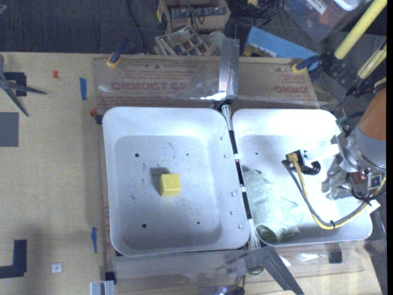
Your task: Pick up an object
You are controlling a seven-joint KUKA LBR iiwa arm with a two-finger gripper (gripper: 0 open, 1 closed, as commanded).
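Small yellow cube sits mid left white bin. Claw is at frame right, its state indeterminable. Brownish sheet, upper centre, reads "CHEMCAST GP".

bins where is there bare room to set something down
Left bin: roomy. A yellow block sits near the middle, with bare floor between it and every wall. Right bin: crowded. A pale green cloth fills the near-left part, and the end effector hangs at its right side.
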